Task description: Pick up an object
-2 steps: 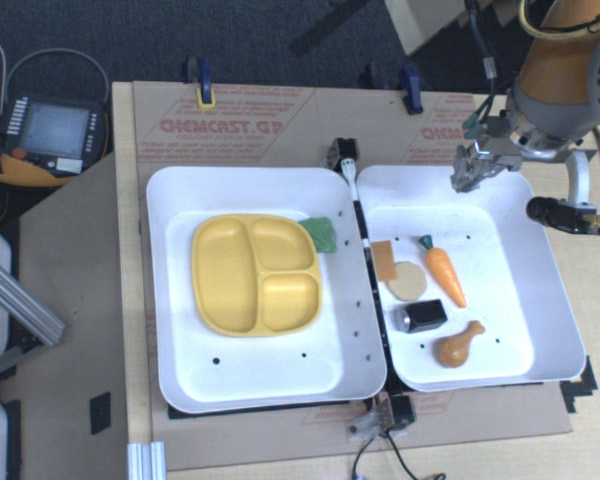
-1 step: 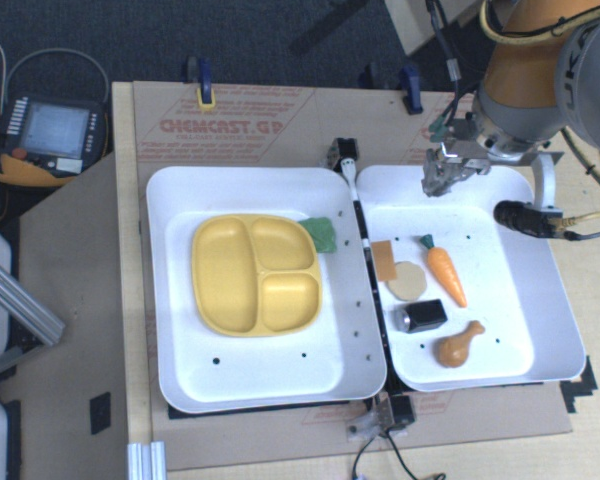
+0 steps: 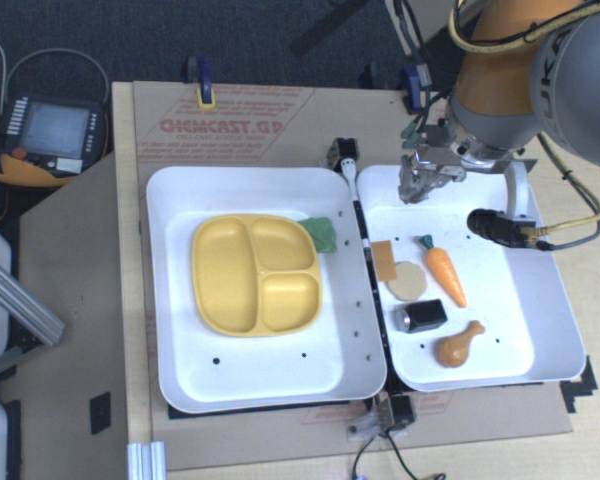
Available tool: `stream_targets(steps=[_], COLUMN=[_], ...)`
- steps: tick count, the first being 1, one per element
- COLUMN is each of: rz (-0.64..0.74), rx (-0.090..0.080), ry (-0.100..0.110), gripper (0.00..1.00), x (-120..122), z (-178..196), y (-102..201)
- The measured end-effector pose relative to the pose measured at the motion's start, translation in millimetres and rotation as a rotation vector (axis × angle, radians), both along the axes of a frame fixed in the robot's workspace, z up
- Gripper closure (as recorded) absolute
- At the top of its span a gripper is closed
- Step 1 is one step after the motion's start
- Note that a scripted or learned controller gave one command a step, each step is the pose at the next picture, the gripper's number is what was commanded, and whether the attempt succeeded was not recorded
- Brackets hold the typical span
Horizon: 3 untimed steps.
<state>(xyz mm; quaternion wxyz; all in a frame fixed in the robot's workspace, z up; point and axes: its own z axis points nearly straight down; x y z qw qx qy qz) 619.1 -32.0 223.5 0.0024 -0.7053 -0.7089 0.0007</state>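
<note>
Gripper: you see the gripper (image 3: 420, 185) over the far left corner of the right bin (image 3: 540, 308); nothing sits between its fingers, and you cannot tell whether they are spread or closed.
Carrot: the carrot (image 3: 443, 270) lies nearer the camera than the gripper, well apart from it, leaf end pointing up-left.
Neighbours: a brown block (image 3: 383, 260), a tan disc (image 3: 408, 281), a black box (image 3: 423, 315) and a drumstick (image 3: 459, 344) lie near it.
Left bin: the left bin (image 3: 180, 368) holds a yellow tray (image 3: 255, 273) with a green piece (image 3: 321, 233) at its corner.
In the way: a black cylinder (image 3: 497, 227) hangs beside the gripper, over the right bin.
</note>
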Motion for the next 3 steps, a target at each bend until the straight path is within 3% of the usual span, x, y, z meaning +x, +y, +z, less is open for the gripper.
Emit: stream_targets(steps=[2,3], rz=[0.002,-0.002], rx=[0.000,-0.002], ry=[0.002,-0.002], gripper=[1.00,1.00], x=[-40.4,-37.7], z=[9.5,7.6], y=[108.5,123.0])
